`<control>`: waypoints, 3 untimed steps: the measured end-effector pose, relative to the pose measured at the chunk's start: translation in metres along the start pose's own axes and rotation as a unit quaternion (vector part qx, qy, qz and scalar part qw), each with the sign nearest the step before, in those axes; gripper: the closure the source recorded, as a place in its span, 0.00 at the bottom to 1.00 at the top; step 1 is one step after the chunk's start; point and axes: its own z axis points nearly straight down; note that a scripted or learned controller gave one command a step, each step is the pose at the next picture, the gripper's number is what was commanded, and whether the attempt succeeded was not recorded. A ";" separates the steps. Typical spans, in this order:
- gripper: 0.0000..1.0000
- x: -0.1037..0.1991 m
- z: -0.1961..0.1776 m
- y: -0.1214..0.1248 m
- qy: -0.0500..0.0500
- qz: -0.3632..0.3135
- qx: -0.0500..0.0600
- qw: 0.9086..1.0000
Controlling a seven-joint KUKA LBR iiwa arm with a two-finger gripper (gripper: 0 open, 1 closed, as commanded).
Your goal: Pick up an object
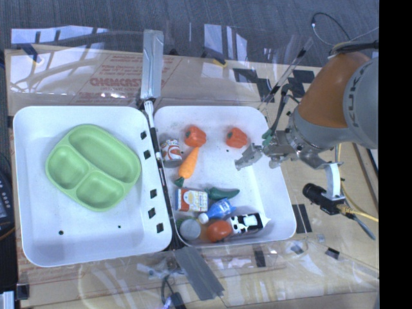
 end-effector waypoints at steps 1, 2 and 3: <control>0.00 0.069 0.117 0.003 -0.001 -0.035 -0.001 0.999; 0.00 0.100 0.116 0.049 0.000 -0.066 -0.001 0.998; 0.00 0.131 0.015 0.038 -0.001 -0.047 -0.003 0.999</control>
